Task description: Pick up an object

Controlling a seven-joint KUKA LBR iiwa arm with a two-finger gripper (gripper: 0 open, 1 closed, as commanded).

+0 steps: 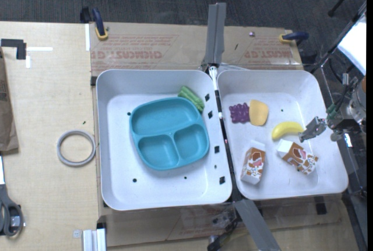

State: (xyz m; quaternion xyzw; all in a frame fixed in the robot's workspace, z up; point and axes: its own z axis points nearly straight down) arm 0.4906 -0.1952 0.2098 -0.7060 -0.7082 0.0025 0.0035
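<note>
- two shallow white bins were seen side by side on the bench, the left bin (111,145) and the right bin (326,183), parted by a shared middle wall.
- five small objects were spread over the right bin's floor: a bunch of purple grapes (238,112) touching a yellow-orange piece (258,113), a banana (287,129) near the right side, a small carton (253,165) toward the front, and a second carton (299,157) lying tilted just below the banana.
- a loose scatter like this was judged to suit picking, since most pieces were left with bare floor around them.
- the left bin was taken up largely by a blue divided plate (169,133), with a green item (191,97) wedged between its far rim and the bin wall.
- the gripper (313,127) was seen low over the right bin at its right side, just beside the banana's tip and above the second carton.
- whether the fingers were open or closed could not be told; nothing was seen held between them.
- the banana was judged the likeliest target, being nearest.
- open room was judged fair on the banana's far side, where bare floor lay up to the bin's back wall.
- less room was offered below, where the second carton lay close, and to the right, where the bin's side wall rose near the gripper.
- the grapes and the yellow-orange piece, being in contact, were judged harder to take singly.
</note>
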